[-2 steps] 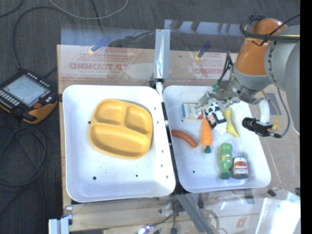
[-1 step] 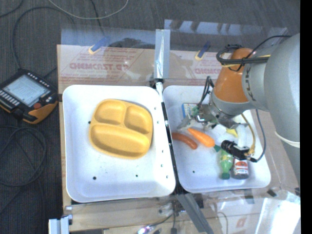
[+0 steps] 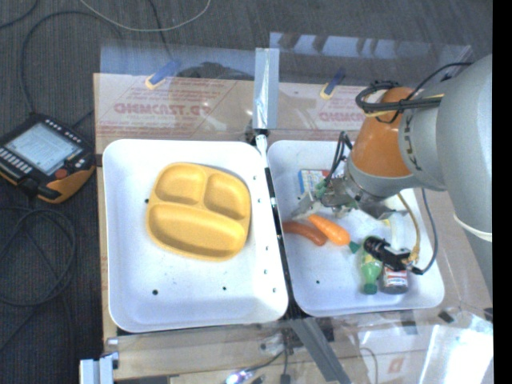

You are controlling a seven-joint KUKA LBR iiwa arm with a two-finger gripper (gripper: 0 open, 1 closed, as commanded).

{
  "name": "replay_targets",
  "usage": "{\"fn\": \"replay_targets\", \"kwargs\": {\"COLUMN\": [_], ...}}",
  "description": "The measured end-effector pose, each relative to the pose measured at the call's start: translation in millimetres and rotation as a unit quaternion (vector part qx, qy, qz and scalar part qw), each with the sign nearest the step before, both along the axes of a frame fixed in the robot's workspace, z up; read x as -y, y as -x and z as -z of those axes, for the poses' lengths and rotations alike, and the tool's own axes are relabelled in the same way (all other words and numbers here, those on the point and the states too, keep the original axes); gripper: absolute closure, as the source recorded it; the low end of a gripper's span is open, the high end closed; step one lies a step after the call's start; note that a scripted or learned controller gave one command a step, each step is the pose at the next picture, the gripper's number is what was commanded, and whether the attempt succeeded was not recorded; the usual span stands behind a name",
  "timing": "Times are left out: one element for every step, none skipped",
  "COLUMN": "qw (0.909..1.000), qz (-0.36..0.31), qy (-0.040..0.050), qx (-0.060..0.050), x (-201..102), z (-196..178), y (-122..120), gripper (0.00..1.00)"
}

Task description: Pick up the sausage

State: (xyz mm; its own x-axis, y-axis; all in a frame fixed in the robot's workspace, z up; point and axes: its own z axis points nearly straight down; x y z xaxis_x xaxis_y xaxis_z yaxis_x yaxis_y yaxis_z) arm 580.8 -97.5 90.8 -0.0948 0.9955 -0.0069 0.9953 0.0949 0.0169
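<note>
Just below gripper (image 3: 320, 201), sausage (image 3: 303, 231)

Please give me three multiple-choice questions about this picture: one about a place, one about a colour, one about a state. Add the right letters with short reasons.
1. Where does the sausage lie?
A. in the right bin
B. in the left bin
C. on the floor

2. What colour is the divided tray in the left bin?
A. blue
B. yellow
C. black

3. How is the sausage now?
A. lifted above the bench
B. standing upright
C. lying flat on the bin floor

Answers: 1 A, it rests in the right bin, beside the carrot. 2 B, the tray is plainly yellow. 3 C, it lies flat, just below the hand.
</note>
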Motion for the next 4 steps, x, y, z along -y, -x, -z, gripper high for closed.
{"fn": "replay_targets", "kwargs": {"qw": [0.9974,0.9982,0.9989,0.9991], "qz": [0.072,0.059,0.045,-0.040], "qy": [-0.0017,-0.0035,-0.0042,-0.0021], "qx": [-0.008,-0.009,-0.009,-0.009], "x": [40.9,19.9,72.1,-23.8], "z": [-41.5,-15.3,-4.3,-92.9], "y": [-61.4,-29.7,-55.2,-14.8], "gripper": [0.00,0.00,0.00,0.00]}}
